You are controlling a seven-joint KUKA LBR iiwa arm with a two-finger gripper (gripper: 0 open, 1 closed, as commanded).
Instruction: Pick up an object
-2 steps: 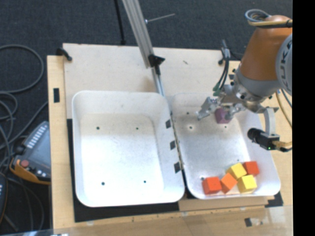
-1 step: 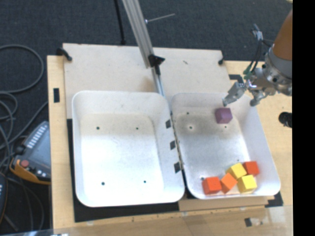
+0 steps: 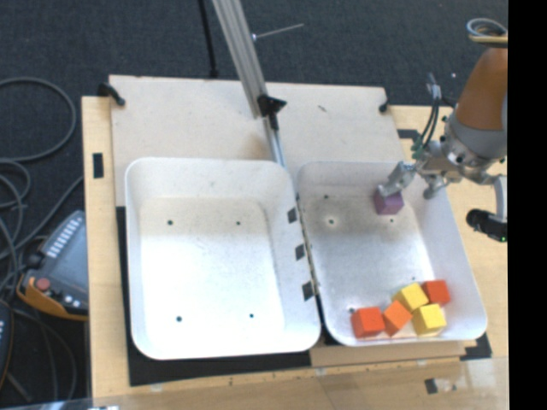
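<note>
Right bin [image 3: 444,229], purple block [image 3: 389,202], five blocks [image 3: 402,310]

Two white bins [image 3: 214,254] sit side by side on the worktop [image 3: 197,118]. There are six small blocks in all: one purple block [image 3: 389,201] at upper right, then three orange blocks [image 3: 368,321] and two yellow blocks [image 3: 429,317] clustered at lower right.

We looked down at a slant from one fixed camera above the bench [image 3: 359,101]; both white bins [image 3: 214,254] fit; the arm [image 3: 480,101] entered at right.
</note>
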